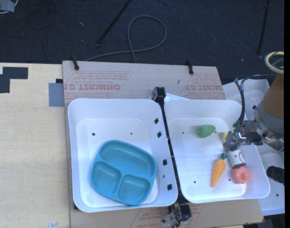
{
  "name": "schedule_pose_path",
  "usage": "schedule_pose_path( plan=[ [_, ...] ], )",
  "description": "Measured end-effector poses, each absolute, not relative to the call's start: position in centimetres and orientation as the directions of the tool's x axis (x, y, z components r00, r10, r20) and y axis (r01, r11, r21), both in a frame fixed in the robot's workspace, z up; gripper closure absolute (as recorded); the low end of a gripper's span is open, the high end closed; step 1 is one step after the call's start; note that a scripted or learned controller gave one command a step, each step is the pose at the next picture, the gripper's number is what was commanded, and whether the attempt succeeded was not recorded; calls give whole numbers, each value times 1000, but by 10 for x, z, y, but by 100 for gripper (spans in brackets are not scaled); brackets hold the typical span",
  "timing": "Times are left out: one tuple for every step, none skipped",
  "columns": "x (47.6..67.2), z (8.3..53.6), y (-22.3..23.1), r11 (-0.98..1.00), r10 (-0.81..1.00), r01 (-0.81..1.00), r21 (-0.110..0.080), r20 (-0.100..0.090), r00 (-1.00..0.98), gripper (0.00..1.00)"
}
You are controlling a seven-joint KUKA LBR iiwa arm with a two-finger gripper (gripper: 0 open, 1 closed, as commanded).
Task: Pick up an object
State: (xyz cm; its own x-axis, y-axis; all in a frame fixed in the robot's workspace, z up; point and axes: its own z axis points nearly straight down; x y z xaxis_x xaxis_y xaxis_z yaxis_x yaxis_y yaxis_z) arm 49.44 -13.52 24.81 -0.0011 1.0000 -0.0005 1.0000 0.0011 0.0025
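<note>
- The gripper [234, 144] is seen over the right bin [192, 113]; its opening cannot be told.
- The carrot [217, 171], at its 7 o'clock, and the pink object [240, 175] could be knocked aside.

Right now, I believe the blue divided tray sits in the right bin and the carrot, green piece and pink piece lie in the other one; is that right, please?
Not quite: the camera view shows the blue divided tray in the left bin, not the right. The carrot, green piece and pink piece do lie in the other bin, the right one.
</note>
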Motion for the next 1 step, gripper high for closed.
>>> schedule_pose_path(
  plan=[
    [500,237,-82,4,1000,1000,-4,2,-4,100]
  ],
)
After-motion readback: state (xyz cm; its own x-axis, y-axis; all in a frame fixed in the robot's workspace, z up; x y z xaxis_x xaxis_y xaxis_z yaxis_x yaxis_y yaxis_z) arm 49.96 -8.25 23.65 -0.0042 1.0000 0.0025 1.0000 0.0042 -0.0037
